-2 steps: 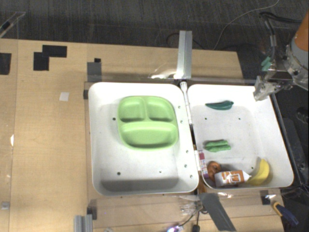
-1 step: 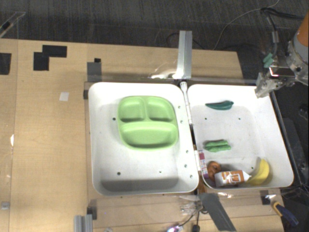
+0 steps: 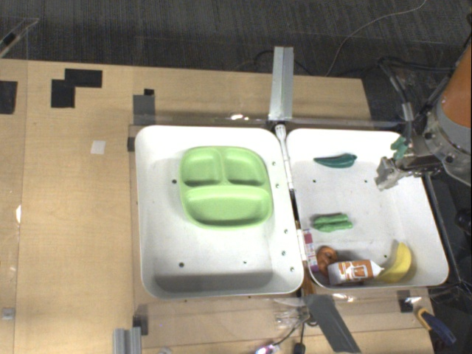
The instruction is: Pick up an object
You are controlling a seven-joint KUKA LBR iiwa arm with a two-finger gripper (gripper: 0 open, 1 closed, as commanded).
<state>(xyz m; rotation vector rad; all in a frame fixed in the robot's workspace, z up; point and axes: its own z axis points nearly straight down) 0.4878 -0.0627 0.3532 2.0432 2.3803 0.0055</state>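
Left of gripper [image 3: 389, 174], dark-green pepper [image 3: 335, 161], apart

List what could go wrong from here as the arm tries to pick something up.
1. The gripper sits at the right bin's right rim, away from every item, so closing here would likely grab nothing.
2. The banana, carton and a small brown item crowd the near wall; a grasp there may hit the wall or nudge neighbours.
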